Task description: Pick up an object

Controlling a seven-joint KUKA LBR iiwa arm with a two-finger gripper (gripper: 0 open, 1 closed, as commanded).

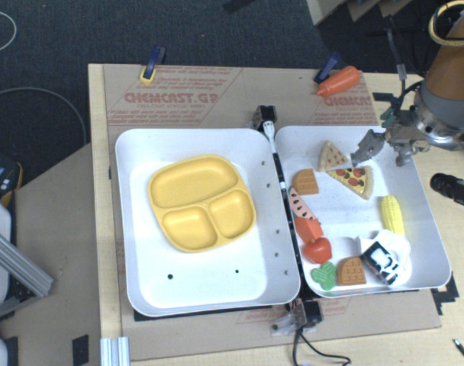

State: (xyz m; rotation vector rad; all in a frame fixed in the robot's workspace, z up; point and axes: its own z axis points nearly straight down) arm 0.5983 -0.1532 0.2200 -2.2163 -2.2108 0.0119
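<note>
My claw (367, 149) hangs at the right bin's (430, 204) upper edge — fingers' state I cannot tell — above the pizza slice (352, 178), yellow with red topping.

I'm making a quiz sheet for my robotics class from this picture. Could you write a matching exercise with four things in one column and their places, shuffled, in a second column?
Things:
1. yellow plate
2. corn cob
3. pizza slice
4. green toy

Places:
A. near corner of the right bin, beside the divider
B. middle of the left bin
C. right side of the right bin, near its outer wall
D. far part of the right bin, just below the gripper

Pairs: 1-B, 2-C, 3-D, 4-A
</note>
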